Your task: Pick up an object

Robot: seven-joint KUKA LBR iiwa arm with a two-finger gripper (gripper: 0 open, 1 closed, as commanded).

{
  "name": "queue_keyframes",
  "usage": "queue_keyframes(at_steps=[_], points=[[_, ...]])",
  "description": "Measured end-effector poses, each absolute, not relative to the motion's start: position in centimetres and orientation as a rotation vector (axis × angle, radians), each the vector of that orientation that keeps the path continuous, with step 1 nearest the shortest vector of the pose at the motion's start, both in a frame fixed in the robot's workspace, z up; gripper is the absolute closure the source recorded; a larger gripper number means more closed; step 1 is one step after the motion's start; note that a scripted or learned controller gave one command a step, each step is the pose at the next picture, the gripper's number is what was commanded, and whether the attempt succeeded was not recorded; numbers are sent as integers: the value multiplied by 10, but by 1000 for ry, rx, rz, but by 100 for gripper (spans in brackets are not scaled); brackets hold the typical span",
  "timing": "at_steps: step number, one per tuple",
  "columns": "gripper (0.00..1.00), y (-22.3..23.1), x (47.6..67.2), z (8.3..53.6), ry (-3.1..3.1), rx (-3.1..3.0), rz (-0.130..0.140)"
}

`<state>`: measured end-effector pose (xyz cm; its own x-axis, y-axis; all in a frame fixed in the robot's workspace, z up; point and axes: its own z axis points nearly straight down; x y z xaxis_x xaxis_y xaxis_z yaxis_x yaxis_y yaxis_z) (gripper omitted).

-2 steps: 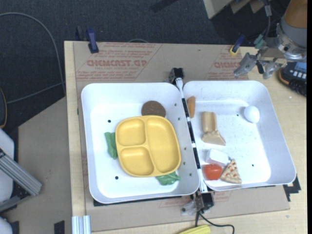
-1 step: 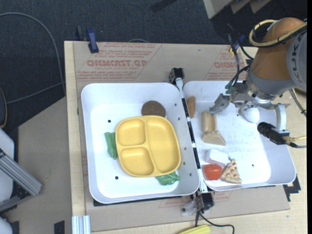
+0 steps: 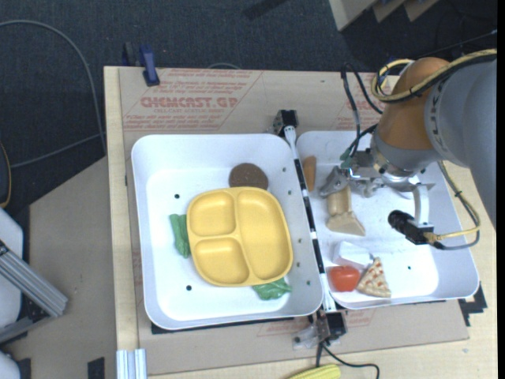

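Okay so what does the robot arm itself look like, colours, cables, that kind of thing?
The arm is thick, rounded and grey, with an orange band above the wrist. Yellow and black cables loop beside that band. The gripper is bare metal on a pale round flange. A small black part trails a yellow cable.

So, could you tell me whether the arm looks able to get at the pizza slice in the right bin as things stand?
Probably yes. The pizza slice lies uncovered near the front of the right bin, with only the tomato beside it, and the end effector hangs above the same bin, further back.
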<state>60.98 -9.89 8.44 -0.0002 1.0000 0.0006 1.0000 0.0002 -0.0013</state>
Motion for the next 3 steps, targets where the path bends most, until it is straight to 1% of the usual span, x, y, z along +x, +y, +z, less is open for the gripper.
queue_keyframes(at_steps=[1, 2, 3], points=[[0, -99, 603, 85, -2218, -2220, 2], [0, -95, 605, 85, -2221, -2221, -1], [0, -99, 603, 85, -2219, -2220, 0]])
